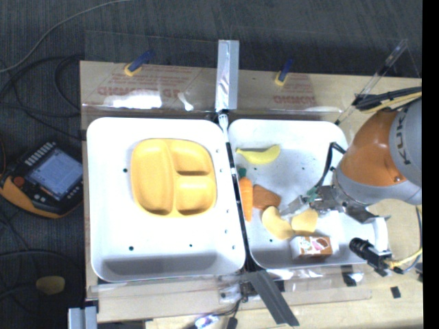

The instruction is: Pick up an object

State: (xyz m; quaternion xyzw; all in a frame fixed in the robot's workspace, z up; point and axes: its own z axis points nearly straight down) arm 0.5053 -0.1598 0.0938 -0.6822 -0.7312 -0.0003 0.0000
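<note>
The gripper hovers over the right bin, approaching; finger state can't be told. Next: descend onto the yellow piece.

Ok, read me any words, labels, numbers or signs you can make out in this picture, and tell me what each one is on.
Nothing reads clearly here.
Red print on the clear sheets behind the bins: mirrored and blurred, unreadable.
Dark lettering on the arm's grey housing: cut off at the edge, unreadable.
Small carton in the right bin: red and white label, too small to read.
Handheld pendant on the floor: lit screen, too blurred to read.
</note>
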